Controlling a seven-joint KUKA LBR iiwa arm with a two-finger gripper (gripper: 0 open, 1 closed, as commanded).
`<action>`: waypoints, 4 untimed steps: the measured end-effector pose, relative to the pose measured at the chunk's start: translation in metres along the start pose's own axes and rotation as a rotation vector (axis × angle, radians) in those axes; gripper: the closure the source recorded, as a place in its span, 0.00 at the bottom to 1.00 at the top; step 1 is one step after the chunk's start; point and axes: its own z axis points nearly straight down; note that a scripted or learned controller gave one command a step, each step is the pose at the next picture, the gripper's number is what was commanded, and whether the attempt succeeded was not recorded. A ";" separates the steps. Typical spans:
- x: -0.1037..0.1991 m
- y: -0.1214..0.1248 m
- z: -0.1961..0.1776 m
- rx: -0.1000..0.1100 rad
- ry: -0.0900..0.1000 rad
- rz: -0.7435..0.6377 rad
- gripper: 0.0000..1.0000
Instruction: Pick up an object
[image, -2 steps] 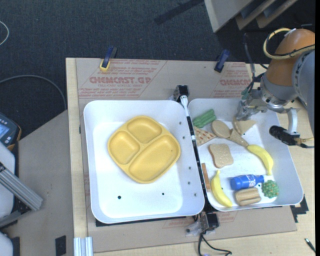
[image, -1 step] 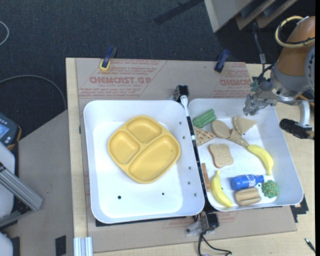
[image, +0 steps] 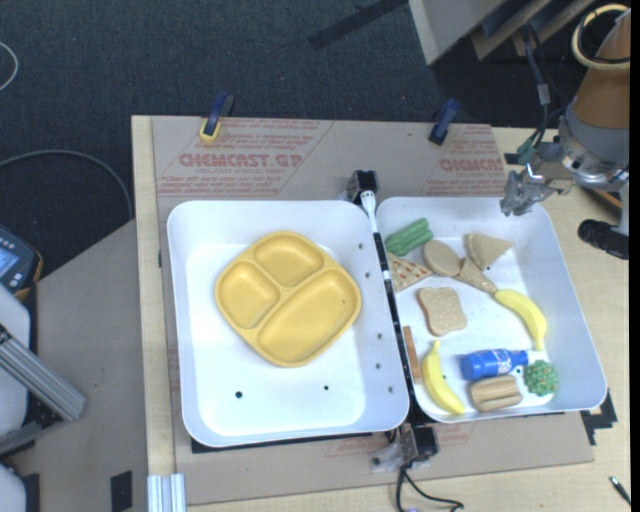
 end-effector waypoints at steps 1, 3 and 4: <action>0.000 0.001 -0.034 0.000 0.000 0.000 1.00; 0.112 0.004 -0.031 0.005 0.003 -0.005 1.00; 0.161 0.001 -0.041 0.006 0.003 -0.003 1.00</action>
